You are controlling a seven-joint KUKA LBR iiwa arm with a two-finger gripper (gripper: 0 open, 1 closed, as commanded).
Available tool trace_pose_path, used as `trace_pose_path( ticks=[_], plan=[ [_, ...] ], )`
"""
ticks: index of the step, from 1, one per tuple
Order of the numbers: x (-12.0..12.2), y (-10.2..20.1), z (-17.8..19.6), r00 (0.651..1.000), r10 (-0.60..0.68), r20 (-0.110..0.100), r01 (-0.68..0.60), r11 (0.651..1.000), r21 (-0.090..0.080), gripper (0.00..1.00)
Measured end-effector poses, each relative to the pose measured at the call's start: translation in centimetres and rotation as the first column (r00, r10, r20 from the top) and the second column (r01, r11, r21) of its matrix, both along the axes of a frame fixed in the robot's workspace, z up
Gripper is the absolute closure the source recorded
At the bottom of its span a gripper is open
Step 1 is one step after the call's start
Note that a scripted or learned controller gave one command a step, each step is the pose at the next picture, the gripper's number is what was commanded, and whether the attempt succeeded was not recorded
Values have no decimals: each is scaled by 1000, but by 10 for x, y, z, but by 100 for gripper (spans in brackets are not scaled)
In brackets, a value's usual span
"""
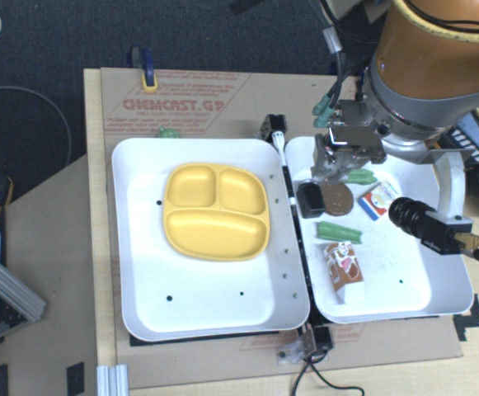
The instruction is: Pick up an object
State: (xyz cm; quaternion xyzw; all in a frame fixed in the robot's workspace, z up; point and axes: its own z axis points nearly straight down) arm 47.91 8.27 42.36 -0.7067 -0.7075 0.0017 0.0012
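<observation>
The gripper (331, 165) hangs near the right white bin's (404, 304) far-left corner, over a round brown disc (336, 198). Its opening cannot be told. It should descend centred on the disc

The grey arm, orange-banded above the wrist, reaches in from the right, its claw (331, 170) pointing down.

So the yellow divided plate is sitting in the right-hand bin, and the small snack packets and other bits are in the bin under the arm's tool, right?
Not quite. The camera view shows the yellow divided plate in the left bin, not the right one. The rest holds: the snack packets and other small bits lie in the right bin, under the tool.
</observation>
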Motion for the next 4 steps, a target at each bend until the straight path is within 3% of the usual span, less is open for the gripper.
trace_pose_path(
  ticks=[2, 3, 4],
  plan=[
    [1, 0, 22, 1000, 0, 8, 0, 1000, 0, 100],
    [0, -44, -3, 1000, -6, 0, 6, 1000, 0, 100],
    [15, -27, -22, 1000, 0, 0, 0, 1000, 0, 100]
  ],
)
